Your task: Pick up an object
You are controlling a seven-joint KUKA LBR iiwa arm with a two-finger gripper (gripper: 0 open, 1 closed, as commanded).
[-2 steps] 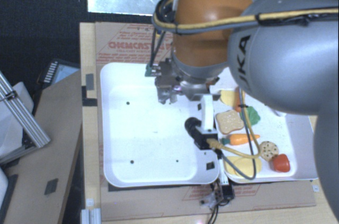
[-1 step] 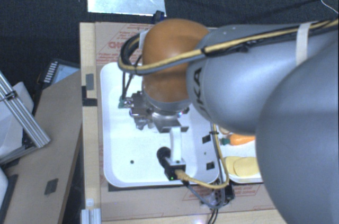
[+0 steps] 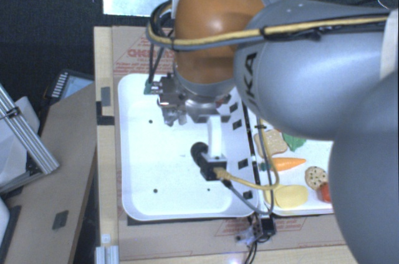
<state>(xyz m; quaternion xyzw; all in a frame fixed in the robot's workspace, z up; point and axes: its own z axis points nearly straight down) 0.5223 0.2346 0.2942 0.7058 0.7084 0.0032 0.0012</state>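
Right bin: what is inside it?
The right bin holds a carrot, a yellow piece, a cookie, a cracker, something green and something red. The arm covers the rest.

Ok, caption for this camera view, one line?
KUKA arm reaching over the left white bin, while toy food including a carrot sits in the right bin.

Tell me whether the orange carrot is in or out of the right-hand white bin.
In: the orange carrot lies flat on the right-hand white bin's floor.
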